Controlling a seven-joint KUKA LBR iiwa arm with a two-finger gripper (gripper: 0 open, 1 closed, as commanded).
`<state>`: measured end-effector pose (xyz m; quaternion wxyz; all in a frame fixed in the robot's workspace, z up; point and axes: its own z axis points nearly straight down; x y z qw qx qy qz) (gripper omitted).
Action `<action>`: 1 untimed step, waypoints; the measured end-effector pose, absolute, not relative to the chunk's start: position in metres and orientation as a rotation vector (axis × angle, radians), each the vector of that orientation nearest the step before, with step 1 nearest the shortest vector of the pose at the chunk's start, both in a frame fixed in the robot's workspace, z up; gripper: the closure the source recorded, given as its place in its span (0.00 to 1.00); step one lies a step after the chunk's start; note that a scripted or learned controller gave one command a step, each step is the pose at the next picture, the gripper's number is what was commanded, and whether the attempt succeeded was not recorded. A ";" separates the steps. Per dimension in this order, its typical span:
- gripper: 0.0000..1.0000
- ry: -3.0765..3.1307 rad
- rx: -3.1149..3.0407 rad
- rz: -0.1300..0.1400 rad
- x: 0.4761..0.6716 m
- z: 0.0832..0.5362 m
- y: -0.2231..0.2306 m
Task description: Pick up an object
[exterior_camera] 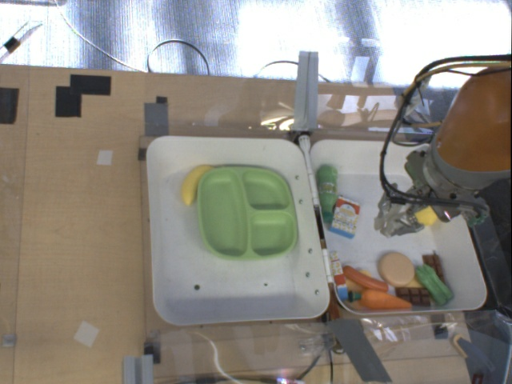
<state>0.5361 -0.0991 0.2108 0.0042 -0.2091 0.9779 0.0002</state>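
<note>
Two bins: the left bin (pixel 168 294) holds a green tray (pixel 244 212); the gripper (pixel 410 217), right of centre, pinches a yellow object (pixel 426 215).

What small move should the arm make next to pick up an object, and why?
Probably a short straight lift. The gripper sits low in the right bin with a yellow object at its fingers; whether it is truly clamped is unclear. Lifting a little would test the hold, and it would stay clear of the small carton and green bottle nearby.
</note>
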 end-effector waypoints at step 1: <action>0.00 3.065 -0.650 -0.002 0.536 0.211 -0.101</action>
